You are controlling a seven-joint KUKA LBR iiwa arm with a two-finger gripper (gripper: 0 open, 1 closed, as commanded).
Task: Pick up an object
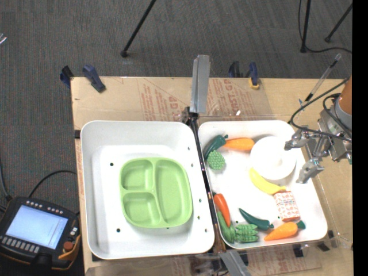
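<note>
Two white bins side by side on surface (144, 94). Left bin (92, 154) carrying a green divided plate (156, 193) with three compartments, set near middle of bin floor.

Right bin (319, 211) carrying mixed toy food. Along far wall: dark green pepper (214, 144) with orange carrot (239, 144) just beside it, tips close together. Small green knobbly ball (216, 161) below the pepper, near left wall. White round dish (273, 158) near bin centre, upside-down or upright not resolvable. Yellow banana (264, 182) touching near edge of the dish. Small orange-and-white carton (286, 206) just beside banana's right end. Dark green chilli-shaped piece (255, 218) left of carton. Second orange carrot (283, 230) with green top at near right corner. Green bumpy vegetable (242, 233) at near wall. Red-orange pepper (222, 208) along left wall, green stalk-like piece below it.

Gripper (313, 154) over right edge of right bin, just right of the white dish, above the rim. Jaws spread apart, released, nothing between them. One grey fingertip (306, 174) pointing down toward bin's right wall, near banana and carton but apart from both. All objects resting in bin; none lifted.

Blue clamps (92, 76) on far edge of surface. Teach pendant (37, 232) on floor at lower left.
</note>
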